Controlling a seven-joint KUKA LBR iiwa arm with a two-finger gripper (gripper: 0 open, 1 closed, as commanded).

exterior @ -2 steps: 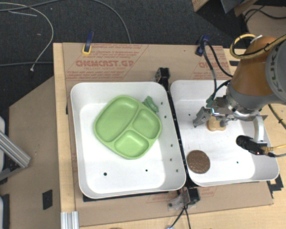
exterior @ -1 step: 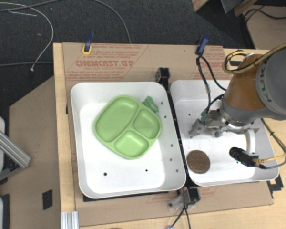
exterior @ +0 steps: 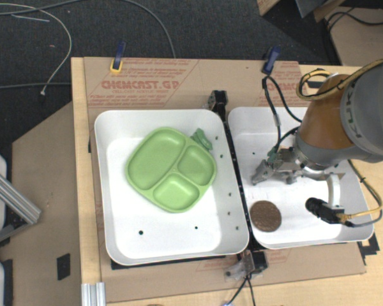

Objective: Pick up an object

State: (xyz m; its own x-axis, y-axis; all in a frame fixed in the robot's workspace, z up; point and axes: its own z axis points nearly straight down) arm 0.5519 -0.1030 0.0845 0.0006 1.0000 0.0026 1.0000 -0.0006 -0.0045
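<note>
So the left bin [exterior: 115, 190] has a green divided plate [exterior: 171, 168] with a small green thing [exterior: 202, 139] touching its top edge. Right bin [exterior: 255, 129]: brown disc [exterior: 266, 215] near the front, gripper [exterior: 272, 171] just above it, jaws apart, holding nothing.

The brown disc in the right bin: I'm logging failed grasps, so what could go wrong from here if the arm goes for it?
1. The brown disc lies flat and low, so the fingers may slide over it.
2. It sits close to the bin's front wall, leaving little room on that side.
3. The end effector sits above and apart from the disc, and a black cable trails nearby and could snag.
</note>
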